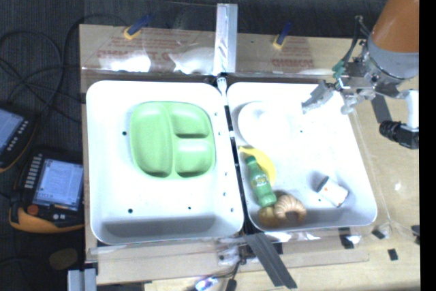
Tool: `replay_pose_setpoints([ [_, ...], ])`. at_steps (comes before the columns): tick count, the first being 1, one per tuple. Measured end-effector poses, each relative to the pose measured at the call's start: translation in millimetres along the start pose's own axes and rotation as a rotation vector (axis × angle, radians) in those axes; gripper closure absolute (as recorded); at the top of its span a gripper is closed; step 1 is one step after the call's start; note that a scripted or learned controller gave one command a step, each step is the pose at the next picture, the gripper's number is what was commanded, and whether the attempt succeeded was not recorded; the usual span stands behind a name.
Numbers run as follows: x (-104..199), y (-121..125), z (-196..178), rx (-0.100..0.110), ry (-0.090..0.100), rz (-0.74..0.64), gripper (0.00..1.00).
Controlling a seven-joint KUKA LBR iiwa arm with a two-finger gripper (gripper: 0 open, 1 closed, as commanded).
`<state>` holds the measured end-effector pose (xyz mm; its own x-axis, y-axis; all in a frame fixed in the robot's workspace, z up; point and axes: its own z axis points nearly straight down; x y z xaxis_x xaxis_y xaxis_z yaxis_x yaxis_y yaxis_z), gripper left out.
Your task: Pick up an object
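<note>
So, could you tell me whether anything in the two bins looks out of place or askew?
Nothing is spilled or damaged. The green bottle lies on its side across the yellow piece in the right bin, beside the brown pastry-like item. The green divided tray sits flat in the left bin.

A: What colours do you see in the left bin [109,146]?
B: You have a white bin with a pale green divided tray [172,138] in it.
A: And the right bin [354,167]?
B: Also white. You'll find a green bottle [259,182] with a lighter label lying across something yellow [264,163], a tan-brown croissant-like piece [287,208], and a small white block with a dark grey end [330,191].
A: The arm?
B: Orange band [400,13] over grey, and the bench [392,167] is light wood with two blue-and-yellow clips [138,26]
</note>
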<state>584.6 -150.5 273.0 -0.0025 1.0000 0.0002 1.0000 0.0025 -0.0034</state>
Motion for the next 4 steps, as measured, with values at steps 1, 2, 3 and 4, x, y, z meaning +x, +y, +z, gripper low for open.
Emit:
replay_pose_setpoints([
  [1,33.9,1.3,170.5,-0.002,0.001,-0.066,0.0],
  [2,35.5,-12.7,177.6,-0.032,-0.008,-0.225,0.0],
  [3,44.8,-91.0,179.1,-0.032,-0.013,-0.358,0.0],
  [4,44.9,-57.6,180.3,-0.019,-0.009,-0.363,0.0],
])
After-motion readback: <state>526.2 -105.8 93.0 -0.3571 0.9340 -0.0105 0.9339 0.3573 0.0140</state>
